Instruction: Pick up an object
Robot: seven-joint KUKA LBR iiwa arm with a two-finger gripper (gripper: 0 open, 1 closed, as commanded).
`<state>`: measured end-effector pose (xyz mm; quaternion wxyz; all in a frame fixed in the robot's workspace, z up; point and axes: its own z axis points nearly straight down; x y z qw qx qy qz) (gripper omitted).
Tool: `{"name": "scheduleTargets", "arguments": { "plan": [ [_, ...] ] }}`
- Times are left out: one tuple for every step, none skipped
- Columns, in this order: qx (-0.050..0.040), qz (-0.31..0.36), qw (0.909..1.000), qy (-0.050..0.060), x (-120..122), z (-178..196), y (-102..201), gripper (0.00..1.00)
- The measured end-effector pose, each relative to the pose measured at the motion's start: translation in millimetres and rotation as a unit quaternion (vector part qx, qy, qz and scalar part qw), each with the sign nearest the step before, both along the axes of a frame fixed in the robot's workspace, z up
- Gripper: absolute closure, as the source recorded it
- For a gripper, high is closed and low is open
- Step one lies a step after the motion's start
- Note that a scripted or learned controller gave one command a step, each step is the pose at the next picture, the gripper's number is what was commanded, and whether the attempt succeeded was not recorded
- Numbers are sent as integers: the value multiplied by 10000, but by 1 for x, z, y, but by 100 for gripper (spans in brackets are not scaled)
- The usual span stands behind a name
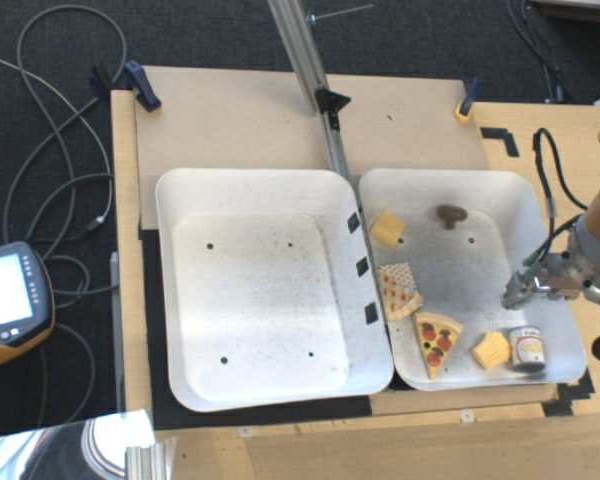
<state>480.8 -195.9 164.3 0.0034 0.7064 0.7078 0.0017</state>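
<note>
Metal gripper (pixel 520 290) at right bin's (pixel 450 183) right wall; finger state cannot be determined.
Small can (pixel 527 349) lies just below the gripper tips, cheese wedge (pixel 491 350) touching its left side.

We see two white bins (pixel 260 193), both speckled with grey. In the right bin lie a yellow cube (pixel 387 230), a brown mushroom-like piece (pixel 451 213), a tan cracker with red checks (pixel 398 289), a pizza slice (pixel 437 340) in orange with red dots, a yellow wedge (pixel 491 350), and a small can (pixel 527 348) with a red and white label. The counter (pixel 230 118) is pale tan, with blue clamps (pixel 140 85) at upper left. The floor (pixel 40 118) is dark grey.
</note>
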Motion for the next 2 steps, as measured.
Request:
{"name": "scheduleTargets", "arguments": {
  "plan": [
    [-2,1,10000,2,4,44,-2,100],
    [-4,1,10000,-2,6,85,-3,100]
  ]
}}
